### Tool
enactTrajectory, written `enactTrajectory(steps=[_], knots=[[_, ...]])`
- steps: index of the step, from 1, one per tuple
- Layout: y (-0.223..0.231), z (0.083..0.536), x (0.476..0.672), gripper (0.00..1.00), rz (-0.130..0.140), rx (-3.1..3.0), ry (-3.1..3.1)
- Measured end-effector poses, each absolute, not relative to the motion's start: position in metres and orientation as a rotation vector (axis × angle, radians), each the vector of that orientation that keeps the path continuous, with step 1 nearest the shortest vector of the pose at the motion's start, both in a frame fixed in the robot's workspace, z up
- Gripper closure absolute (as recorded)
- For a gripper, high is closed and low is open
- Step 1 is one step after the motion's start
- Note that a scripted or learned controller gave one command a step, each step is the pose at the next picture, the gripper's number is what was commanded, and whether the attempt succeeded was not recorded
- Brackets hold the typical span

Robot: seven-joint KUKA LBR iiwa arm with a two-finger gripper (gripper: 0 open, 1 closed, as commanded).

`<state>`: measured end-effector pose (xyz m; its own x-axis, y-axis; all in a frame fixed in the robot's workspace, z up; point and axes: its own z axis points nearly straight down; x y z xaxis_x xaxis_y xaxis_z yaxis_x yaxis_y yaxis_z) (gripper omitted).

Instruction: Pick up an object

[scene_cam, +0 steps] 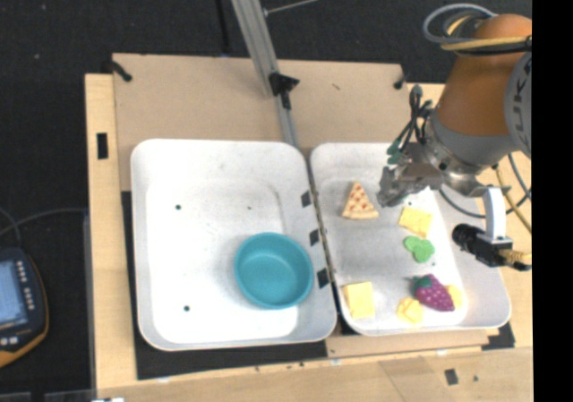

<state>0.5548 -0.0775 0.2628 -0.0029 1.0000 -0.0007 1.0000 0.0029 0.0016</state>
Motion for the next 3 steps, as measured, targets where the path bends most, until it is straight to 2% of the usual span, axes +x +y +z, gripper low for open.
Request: enactTrajectory(steps=[2, 3], knots=[[0.035, 0.263, 0.57, 1.0, 0.004, 2.213, 2.228], [0.077, 0.258, 0.59, 1.0, 0.002, 2.214, 2.227]])
